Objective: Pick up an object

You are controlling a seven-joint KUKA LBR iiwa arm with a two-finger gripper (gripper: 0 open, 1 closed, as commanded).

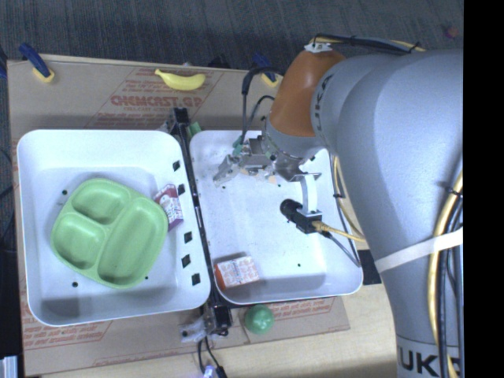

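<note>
A robotics lab: a grey arm [394,172] over two white bins [31,211] on a clamped cardboard-covered bench [118,93].

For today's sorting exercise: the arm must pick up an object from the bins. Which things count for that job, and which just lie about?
For the job:
tool
green tray, left bin
red packet, left bin
orange box, right bin

Lying about:
banana, on the cardboard
green ball, outside the bins
blue clamp

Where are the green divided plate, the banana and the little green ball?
green divided plate [110,231], camera view, its middle ridge.
banana [180,79], camera view, mid-curve.
green ball [257,319], camera view, its centre.
</note>
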